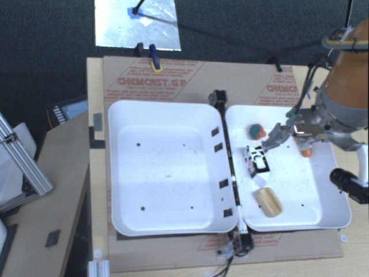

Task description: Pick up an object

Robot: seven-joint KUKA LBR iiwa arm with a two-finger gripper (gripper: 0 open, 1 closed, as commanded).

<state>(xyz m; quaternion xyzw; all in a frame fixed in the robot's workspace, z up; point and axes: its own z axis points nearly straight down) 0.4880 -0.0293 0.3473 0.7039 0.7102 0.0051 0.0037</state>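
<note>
Whether open or closed cannot be told for the jaws of the gripper [275, 138], which is being held low over the right bin [331, 212]. Nearest in that bin, a tan block [268, 201] is lying; beyond it a black-and-white object [257, 159] is resting just beside the gripper tip. Farther back, a green-and-orange ball [256, 131] and an orange piece [306, 151] are sitting. The left bin [124, 154] is lying alongside.
</note>
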